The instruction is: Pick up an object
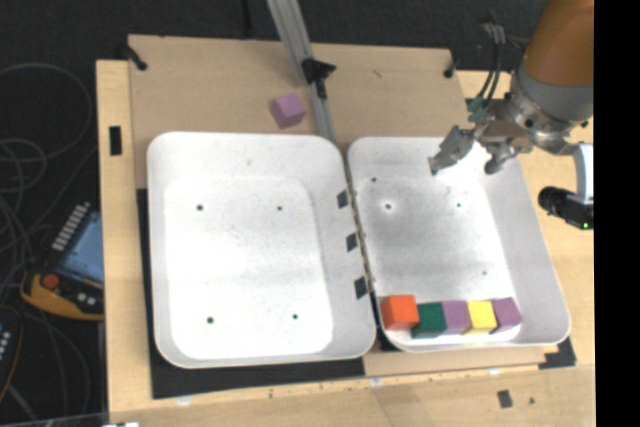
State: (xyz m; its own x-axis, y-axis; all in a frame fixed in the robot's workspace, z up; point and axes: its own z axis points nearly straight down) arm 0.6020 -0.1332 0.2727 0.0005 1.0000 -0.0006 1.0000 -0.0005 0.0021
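Tool (468,155) spread wide, holding nothing, above right bin (530,245); arm cut off at right; no readable labels.

Even, soft overhead light; slightly grainy, faint shadows.

A metal pole (285,10) is slanting across the table (220,85). Cables (30,155) are lying beside a handheld controller (70,265).
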